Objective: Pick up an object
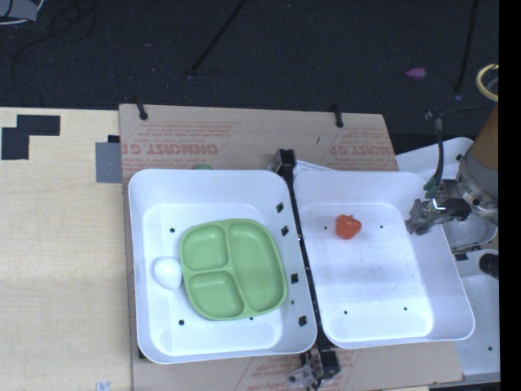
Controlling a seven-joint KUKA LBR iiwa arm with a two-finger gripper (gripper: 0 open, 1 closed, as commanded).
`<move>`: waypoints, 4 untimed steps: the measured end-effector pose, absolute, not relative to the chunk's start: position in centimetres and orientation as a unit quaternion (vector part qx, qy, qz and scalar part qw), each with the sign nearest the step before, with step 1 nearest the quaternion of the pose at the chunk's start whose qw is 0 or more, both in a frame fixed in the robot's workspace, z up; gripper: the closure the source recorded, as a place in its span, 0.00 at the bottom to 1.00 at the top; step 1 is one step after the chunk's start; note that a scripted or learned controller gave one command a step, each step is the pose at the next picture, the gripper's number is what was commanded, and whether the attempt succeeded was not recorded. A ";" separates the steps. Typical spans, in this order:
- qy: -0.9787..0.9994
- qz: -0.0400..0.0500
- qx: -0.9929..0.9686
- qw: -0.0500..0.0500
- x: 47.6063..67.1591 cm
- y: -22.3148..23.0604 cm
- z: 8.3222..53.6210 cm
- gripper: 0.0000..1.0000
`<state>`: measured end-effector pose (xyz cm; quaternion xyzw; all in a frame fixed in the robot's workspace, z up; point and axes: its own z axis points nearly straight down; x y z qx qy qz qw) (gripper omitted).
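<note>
Right bin (383, 316): red object (348, 226) (floor) left of pincer (419, 216).

The arm (488, 161) is cut off by the right edge, so little beyond its wrist shows. The gripper (423, 214), at the right bin's (456, 300) right rim, is too small and blurred to tell its fingers apart.

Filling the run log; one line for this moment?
pincer at right bin's right rim | red object loose in bin | nothing held
</note>
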<state>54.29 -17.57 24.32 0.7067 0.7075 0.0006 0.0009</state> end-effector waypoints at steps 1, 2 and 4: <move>0.709 0.000 0.705 -0.002 54.7 -11.4 24.4 1.00; 0.709 0.000 0.706 -0.002 54.5 -6.3 24.3 1.00; 0.707 -0.001 0.707 -0.001 56.0 3.5 22.7 1.00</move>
